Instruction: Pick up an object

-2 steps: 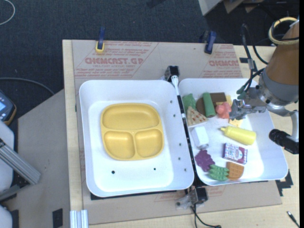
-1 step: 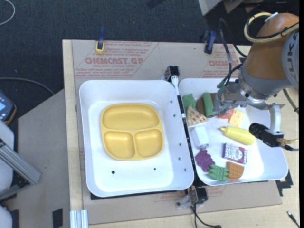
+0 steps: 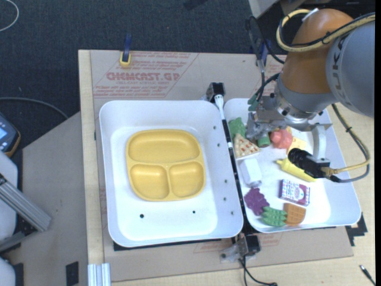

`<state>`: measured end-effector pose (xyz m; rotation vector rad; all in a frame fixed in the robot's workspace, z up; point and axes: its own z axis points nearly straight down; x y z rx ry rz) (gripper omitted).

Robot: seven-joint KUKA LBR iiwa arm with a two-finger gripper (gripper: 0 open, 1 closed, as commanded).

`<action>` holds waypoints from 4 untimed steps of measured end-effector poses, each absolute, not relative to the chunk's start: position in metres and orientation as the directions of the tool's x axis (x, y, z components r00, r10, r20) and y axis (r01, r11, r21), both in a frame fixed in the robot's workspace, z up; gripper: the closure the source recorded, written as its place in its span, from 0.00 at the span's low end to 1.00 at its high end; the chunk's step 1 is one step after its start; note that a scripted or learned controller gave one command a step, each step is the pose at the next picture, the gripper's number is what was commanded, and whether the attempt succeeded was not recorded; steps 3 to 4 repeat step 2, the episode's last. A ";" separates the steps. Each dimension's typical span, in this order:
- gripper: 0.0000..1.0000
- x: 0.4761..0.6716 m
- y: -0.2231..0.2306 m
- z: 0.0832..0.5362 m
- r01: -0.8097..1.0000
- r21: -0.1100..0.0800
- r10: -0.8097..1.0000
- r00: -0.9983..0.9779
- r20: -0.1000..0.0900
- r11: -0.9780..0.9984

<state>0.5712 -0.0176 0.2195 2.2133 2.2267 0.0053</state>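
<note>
**Arm low over the toy-filled right bin**

Red print on the bench's cardboard (image 3: 149,76) reads roughly "CHEMCAST GP", partly blurred. The gripper (image 3: 260,126) sits at the right bin's (image 3: 342,210) far left among small toys: a green piece (image 3: 237,126), a waffle-patterned wedge (image 3: 244,146), a pink lump (image 3: 281,139). Its opening and any hold cannot be told. The left bin (image 3: 113,177) holds a yellow divided tray (image 3: 165,163).

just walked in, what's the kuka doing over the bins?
The arm is reaching into the right bin, its pincer low over the toy food at the bin's far left end, near a green piece, a waffle-like wedge and a pinkish-red piece. I can't see anything held. A purple grape bunch and a purple carton lie nearer the camera. The left bin holds a yellow divided plate.
</note>
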 end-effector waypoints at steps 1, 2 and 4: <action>1.00 0.598 0.034 0.231 1.000 0.005 1.000 -0.007 0.002 0.007; 1.00 0.626 0.068 0.221 1.000 0.004 1.000 -0.004 0.001 0.004; 1.00 0.626 0.068 0.221 1.000 0.004 1.000 -0.004 0.001 0.004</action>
